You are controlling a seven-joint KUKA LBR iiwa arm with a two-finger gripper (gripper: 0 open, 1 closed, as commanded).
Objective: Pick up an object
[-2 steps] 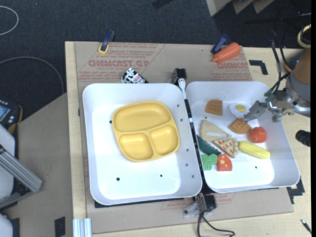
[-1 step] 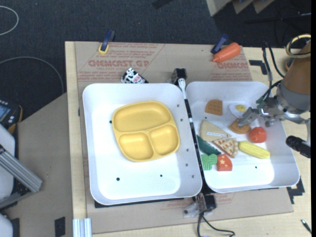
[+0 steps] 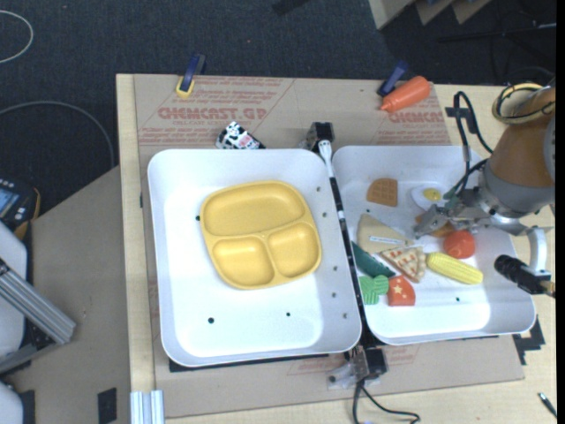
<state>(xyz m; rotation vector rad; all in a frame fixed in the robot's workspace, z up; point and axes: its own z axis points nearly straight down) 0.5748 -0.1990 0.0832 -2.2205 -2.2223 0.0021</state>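
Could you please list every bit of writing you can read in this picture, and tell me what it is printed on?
"CHEMCAST GP", red print, upside down, on the brown protective paper of the bench board, behind the left white bin.
A second red print of the same kind, behind the right white bin, near: too blurred to read.

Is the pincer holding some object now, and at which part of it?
It cannot be told. The pincer is low in the right bin, beside the red tomato, but no object is seen between its tips.
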